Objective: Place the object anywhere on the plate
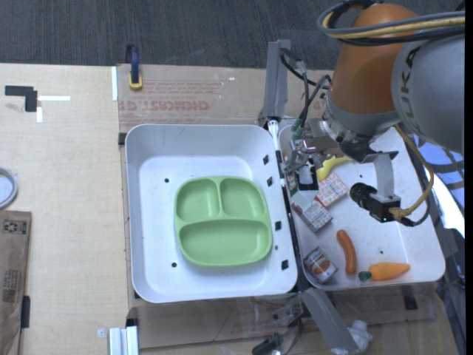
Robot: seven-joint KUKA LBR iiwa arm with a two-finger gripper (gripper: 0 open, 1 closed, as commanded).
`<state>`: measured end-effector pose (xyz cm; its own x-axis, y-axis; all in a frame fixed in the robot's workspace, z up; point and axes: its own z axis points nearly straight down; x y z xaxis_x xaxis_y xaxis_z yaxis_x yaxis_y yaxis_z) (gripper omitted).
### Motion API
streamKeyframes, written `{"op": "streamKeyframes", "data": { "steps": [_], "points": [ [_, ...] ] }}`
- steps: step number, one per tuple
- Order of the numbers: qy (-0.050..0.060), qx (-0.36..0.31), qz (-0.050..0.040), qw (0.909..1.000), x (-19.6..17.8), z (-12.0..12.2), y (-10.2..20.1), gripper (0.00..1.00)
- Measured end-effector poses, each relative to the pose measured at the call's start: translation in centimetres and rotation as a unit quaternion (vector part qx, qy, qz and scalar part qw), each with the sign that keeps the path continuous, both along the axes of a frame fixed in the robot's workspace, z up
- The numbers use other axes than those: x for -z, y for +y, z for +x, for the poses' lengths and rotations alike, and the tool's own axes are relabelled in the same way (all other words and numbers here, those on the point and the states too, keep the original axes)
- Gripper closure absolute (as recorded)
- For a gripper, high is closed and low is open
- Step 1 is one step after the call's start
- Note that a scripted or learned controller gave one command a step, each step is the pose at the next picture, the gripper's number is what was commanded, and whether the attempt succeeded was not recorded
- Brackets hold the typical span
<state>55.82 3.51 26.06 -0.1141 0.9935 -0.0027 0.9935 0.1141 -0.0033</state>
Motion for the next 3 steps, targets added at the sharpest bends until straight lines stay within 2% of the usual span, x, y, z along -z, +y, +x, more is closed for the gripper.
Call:
{"op": "streamKeyframes", "data": {
  "steps": [1, 2, 3],
  "points": [
    [0.001, -0.074, 0.0006, 0.9973, 3.56, -2.26, 6.18, 1.00],
    [0.001, -0.074, 0.0006, 0.9973, 3.55, -2.25, 6.17, 0.00],
    [0.001, -0.074, 0.0006, 0.9973, 3.55, -2.25, 6.17, 0.00]
  ]
}}
